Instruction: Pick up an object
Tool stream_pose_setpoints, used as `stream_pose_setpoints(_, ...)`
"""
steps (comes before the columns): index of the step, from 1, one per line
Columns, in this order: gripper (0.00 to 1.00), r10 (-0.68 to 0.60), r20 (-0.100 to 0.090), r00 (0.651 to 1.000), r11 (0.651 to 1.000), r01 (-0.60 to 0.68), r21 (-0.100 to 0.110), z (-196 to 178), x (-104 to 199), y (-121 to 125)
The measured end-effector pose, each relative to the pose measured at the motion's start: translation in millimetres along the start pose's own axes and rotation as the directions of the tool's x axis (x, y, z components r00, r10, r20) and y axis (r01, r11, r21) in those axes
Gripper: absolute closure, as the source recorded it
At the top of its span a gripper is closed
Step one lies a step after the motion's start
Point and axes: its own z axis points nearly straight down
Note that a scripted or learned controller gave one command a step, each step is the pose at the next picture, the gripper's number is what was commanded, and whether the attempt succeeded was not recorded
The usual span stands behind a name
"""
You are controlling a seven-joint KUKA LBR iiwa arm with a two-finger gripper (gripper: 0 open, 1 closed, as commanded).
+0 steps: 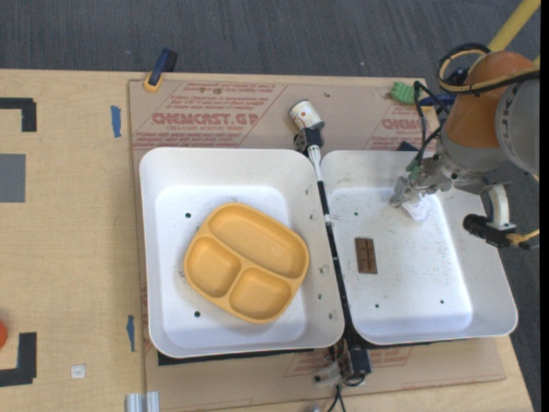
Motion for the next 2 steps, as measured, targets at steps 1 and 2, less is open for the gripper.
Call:
stream_pose_setpoints(1,1.0,0.325,-0.001,0.946,0.946,-0.325,0.008,-61.7,51.9,-20.4)
stream_pose_setpoints(2,0.0,0.325,-0.001,0.946,0.946,-0.325,0.008,-61.5,52.0,-20.5)
